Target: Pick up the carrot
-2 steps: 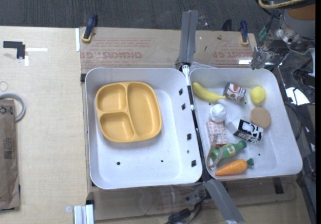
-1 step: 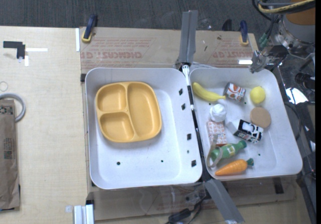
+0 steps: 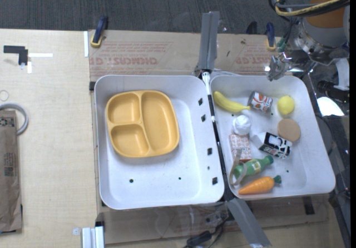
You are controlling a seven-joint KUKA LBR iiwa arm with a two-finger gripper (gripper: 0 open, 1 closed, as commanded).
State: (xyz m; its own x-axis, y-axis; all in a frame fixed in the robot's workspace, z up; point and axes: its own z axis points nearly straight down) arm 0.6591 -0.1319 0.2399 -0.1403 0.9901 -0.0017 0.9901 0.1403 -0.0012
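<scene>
Bright even overhead light, soft shadows, glare on white bins (image 3: 167,197), slightly soft focus

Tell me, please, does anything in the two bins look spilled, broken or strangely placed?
Nothing stands out as spilled or broken. The green bottle lies on its side right above the carrot in the right bin, among loosely scattered items. The yellow divided plate sits flat in the left bin. The gripper hangs above the right bin's far edge.

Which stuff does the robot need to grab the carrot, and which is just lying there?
Needed: carrot, gripper.

Just lying there: banana, lemon, green bottle, small can, brown round thing, yellow divided plate.
</scene>
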